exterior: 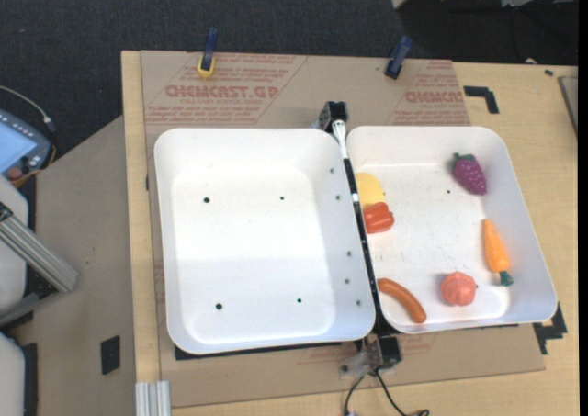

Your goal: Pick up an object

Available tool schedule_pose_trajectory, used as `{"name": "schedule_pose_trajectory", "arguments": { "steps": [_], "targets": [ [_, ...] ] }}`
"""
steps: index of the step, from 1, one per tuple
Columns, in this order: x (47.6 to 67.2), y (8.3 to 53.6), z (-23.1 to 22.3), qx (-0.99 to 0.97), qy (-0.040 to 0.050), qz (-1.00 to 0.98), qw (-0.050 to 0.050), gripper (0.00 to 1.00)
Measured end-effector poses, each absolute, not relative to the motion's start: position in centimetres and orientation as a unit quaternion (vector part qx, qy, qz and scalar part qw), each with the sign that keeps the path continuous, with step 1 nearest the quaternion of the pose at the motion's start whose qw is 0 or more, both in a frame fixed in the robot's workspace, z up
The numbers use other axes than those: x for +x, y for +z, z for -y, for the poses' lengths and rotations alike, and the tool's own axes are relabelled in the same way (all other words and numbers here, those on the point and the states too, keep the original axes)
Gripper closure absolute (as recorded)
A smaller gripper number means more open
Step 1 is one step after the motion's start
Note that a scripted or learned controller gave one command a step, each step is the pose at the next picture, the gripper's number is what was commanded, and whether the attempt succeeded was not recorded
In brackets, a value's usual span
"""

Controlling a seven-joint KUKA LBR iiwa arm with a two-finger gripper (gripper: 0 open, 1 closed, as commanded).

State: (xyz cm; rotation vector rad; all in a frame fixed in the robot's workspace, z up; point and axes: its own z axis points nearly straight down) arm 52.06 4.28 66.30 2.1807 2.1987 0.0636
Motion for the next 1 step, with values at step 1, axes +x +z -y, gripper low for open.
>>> {"name": "schedule_pose_trajectory", "arguments": {
  "steps": [1],
  "targets": [
    [52.1, 67.4, -4.33, 0.704, 0.0226, -0.71, 0.024, 1.0]
  ]
}}
